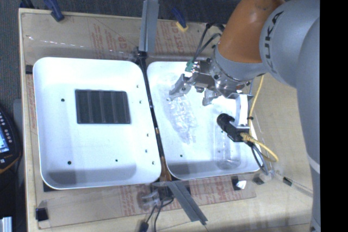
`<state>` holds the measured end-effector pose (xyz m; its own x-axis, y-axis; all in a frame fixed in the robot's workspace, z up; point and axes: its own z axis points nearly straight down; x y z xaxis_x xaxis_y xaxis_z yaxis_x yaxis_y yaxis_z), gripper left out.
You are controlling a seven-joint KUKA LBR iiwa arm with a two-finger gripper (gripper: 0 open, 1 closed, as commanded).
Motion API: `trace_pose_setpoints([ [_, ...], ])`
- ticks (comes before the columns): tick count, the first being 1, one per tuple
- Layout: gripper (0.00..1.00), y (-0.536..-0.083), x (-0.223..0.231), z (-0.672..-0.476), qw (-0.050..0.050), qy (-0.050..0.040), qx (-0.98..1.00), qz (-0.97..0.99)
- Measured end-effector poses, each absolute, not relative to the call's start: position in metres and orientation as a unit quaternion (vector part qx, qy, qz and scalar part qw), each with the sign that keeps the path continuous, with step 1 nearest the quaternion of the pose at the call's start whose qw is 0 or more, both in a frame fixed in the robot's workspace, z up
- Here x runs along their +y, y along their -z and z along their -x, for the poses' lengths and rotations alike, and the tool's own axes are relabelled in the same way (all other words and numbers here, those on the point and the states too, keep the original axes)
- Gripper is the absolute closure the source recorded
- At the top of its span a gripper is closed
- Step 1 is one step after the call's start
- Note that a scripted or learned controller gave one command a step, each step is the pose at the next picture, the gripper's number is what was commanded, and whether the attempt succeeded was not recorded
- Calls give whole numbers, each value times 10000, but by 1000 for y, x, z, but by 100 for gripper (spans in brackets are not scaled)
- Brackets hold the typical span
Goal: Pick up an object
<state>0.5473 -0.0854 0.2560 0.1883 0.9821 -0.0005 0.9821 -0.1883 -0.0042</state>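
My gripper (193, 93) hangs over the upper part of the right bin (163, 70), its two fingers spread apart with nothing between them. Just below it lies a crumpled clear plastic piece (182, 117) on the bin floor. A clear plastic bottle (228, 152) lies near the right bin's lower right corner, partly under the arm's black cable fitting (230, 126). A dark grey ribbed rectangular block (102, 106) lies flat in the middle of the left bin (49, 171).
The grey arm with its orange band (250, 24) covers the right bin's upper right corner. A metal bar (148, 22) runs up from between the bins. Blue clamps (53, 8) hold the bench's far edge.
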Motion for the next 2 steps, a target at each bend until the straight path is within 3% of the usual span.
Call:
trace_pose_setpoints([
  [1, 0, -212, -123, -563, 33, -28, -5878, 8090],
  [2, 0, -196, -184, -583, 10, -18, -5499, 8352],
])
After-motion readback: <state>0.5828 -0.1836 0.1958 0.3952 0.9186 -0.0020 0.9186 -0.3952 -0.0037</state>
